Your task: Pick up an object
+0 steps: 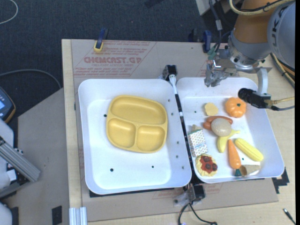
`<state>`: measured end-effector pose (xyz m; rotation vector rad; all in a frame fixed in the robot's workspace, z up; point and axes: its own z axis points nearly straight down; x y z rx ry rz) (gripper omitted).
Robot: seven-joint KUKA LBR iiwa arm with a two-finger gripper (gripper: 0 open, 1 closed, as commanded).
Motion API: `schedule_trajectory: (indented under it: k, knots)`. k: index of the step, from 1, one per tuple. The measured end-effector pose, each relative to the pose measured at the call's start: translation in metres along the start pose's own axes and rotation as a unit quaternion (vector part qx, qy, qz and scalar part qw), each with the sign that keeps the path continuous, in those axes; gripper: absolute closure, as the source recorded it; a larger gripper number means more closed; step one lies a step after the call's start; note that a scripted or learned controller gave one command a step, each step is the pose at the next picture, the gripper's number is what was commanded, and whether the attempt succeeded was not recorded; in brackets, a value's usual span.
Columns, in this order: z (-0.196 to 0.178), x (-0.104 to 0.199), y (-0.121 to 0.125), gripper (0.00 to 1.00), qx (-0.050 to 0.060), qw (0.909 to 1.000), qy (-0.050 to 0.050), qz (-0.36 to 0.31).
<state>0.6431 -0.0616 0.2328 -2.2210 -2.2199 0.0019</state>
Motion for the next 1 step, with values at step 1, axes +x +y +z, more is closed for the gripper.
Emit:
schedule_trajectory:
  k: [1]
  knots:
    - [-0.0008,0.0018,0.0116,1.00,-0.002,1.0000,0.000,-0.001]
